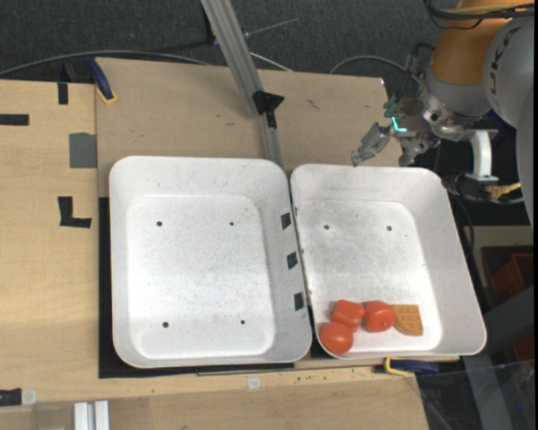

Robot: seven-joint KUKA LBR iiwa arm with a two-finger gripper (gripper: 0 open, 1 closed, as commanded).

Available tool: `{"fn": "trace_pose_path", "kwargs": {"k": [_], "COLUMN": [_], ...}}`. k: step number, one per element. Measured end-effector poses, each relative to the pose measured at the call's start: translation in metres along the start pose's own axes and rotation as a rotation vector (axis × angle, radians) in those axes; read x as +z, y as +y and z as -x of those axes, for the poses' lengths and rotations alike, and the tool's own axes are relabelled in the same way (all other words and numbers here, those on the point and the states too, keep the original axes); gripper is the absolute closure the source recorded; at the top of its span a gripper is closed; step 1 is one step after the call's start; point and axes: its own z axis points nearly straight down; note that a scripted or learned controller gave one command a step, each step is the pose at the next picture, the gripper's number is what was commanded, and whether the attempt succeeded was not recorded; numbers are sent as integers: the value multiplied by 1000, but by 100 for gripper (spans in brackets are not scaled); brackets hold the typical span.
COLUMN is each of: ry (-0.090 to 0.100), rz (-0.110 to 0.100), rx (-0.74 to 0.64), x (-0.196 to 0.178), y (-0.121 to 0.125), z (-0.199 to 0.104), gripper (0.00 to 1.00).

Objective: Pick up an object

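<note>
Red tomatoes (351, 322) lie in right bin (448, 240), well apart from spread, empty claw (387, 153).

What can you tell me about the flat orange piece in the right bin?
The flat orange piece is a small, roughly square slab, tan-orange, with a surface that looks faintly gridded, like a waffle or cracker toy. It lies flat on the floor of the right bin, near its front right corner. Its left edge touches, or nearly touches, a red round object, one of three red pieces clustered beside it. The gripper is far from it, above the bin's back edge.
</note>
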Motion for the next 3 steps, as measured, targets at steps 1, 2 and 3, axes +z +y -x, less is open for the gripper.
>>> {"fn": "trace_pose_path", "kwargs": {"k": [1, 2, 3], "ry": [0, 0, -1], "rz": [-5, -5, -7], "rx": [1, 0, 1], "x": [60, 108, 152], "y": [5, 7, 6], "z": [6, -2, -2], "gripper": [0, 0, 0]}}
